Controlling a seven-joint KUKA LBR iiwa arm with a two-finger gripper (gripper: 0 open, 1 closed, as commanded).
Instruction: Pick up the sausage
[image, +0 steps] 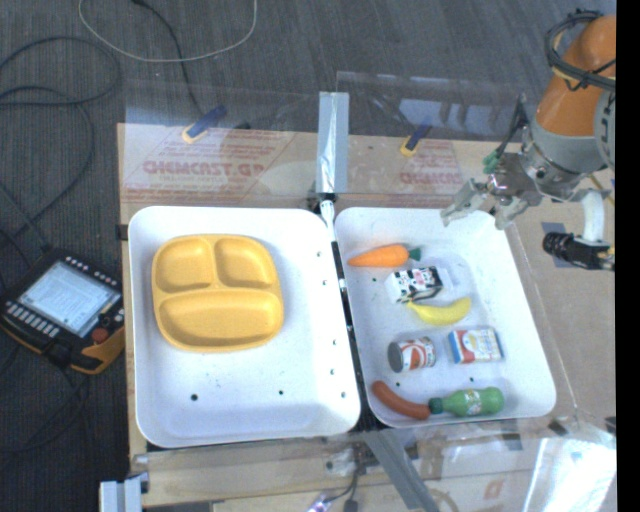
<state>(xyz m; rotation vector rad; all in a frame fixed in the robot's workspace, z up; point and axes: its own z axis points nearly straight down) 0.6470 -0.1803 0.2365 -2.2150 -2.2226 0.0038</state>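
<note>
At the far left, on the dark floor beside the bench, lies a teach pendant (62, 312) with a lit screen and orange trim. The left bin (200, 400) holds a yellow sectioned tray (217, 291), set toward its far left corner, with three compartments facing up.

A metal divider post (332, 150) stands at the far edge where the two bins meet.

In the right bin (520, 300), a carrot (380, 257) lies near the far left corner, its green end pointing right. Just beside it, toward the middle, sits a small black-and-white carton (414, 284), and a banana (440, 311) lies just in front of that. Nearer the front, a red-and-white can (411, 354) rests on its side, with a small red-and-blue-printed box (474, 345) to its right. The sausage (399, 401) lies along the front edge of the right bin, near its front left corner, angled down to the right; its right end touches or nearly touches the cap end of a green bottle (468, 403) lying on its side along the same edge.

The gripper (482, 200) hangs over the far right corner of the right bin, well apart from the sausage. Its fingers are spread open, with nothing between them. The arm (575, 90) rises behind it at the right.
</note>
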